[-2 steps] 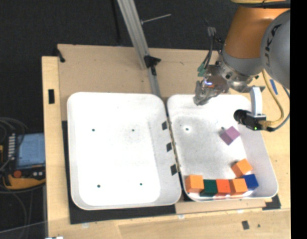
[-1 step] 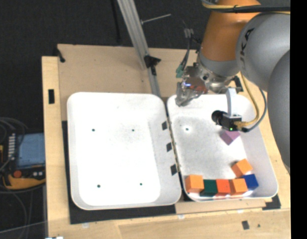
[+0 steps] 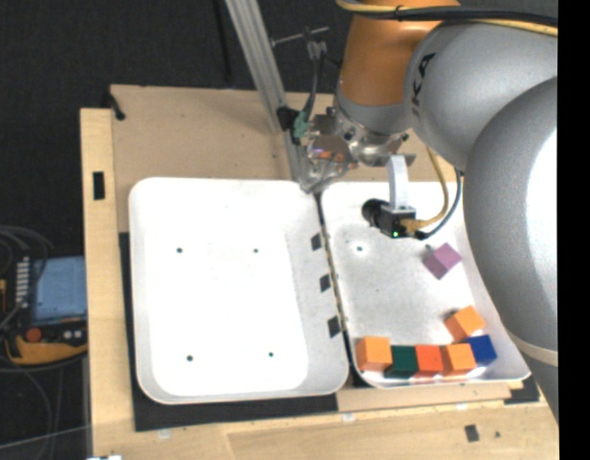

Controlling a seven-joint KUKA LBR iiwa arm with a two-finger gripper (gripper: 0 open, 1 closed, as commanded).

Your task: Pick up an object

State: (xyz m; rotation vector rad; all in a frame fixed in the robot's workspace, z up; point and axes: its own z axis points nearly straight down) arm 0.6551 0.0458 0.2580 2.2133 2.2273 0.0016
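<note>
My gripper (image 3: 321, 168) hangs below the orange wrist band at the back left corner of the right bin (image 3: 391, 295), over the wall between the two bins. In that bin a purple block (image 3: 442, 259) lies at mid right, well apart from the gripper. An orange block (image 3: 465, 322) sits nearer the front. Along the front wall runs a row: an orange block (image 3: 374, 352), a green block (image 3: 403, 359), a red-orange block (image 3: 429, 357), another orange block (image 3: 458, 356) and a blue block (image 3: 482, 349). I see nothing in the gripper.
The left bin (image 3: 223, 305) lies beside the right one. A slanted metal post (image 3: 257, 56) rises behind the bins, close to the gripper. A small black unit with a green light (image 3: 389, 217) hangs by the wrist cable. The grey arm covers the right side.
</note>
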